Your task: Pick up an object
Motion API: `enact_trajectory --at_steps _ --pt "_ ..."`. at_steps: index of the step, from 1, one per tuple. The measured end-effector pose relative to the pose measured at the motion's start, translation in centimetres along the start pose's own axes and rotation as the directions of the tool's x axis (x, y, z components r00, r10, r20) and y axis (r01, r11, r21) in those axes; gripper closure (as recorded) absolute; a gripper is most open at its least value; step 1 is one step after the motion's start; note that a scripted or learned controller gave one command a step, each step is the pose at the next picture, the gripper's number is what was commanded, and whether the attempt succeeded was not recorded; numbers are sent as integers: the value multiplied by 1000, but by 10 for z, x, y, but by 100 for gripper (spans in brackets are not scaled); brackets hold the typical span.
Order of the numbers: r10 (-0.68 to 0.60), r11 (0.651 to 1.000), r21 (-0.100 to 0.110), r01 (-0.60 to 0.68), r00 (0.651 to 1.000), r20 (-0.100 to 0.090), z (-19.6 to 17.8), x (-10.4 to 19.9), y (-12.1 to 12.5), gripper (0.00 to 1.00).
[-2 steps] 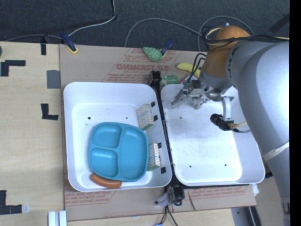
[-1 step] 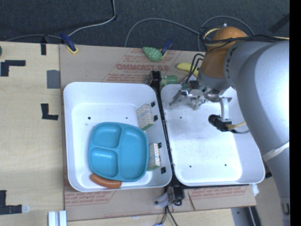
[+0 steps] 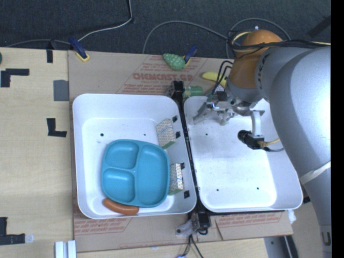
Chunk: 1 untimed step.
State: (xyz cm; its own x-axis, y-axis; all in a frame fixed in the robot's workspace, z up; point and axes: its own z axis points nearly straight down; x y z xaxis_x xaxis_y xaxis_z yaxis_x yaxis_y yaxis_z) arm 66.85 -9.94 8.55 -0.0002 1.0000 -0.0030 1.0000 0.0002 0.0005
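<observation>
In the left bin (image 3: 88, 117) lies a blue divided plate (image 3: 135, 172). An orange sausage (image 3: 121, 207) rests against the plate's near edge. Two small patterned pieces sit beside the plate, one at its far right (image 3: 166, 129) and one at its right side (image 3: 176, 177). My gripper (image 3: 212, 115) hangs low over the far left corner of the right bin (image 3: 236, 192), close to the divider. Its fingers stand apart and I see nothing between them. The grey arm with its orange band (image 3: 255, 42) reaches in from the right and covers the bin's right side.
Beyond the bins on the cardboard lie a green lump (image 3: 174, 61) and a yellow object (image 3: 210, 76), partly behind the wrist. A small green item (image 3: 193, 91) sits at the bins' far junction. A black cable end (image 3: 251, 139) dangles over the right bin.
</observation>
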Motion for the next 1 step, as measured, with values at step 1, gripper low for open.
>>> enact_trajectory --at_steps 1 --pt "-1 1000 -1 1 1000 1 -10 0 0 100"
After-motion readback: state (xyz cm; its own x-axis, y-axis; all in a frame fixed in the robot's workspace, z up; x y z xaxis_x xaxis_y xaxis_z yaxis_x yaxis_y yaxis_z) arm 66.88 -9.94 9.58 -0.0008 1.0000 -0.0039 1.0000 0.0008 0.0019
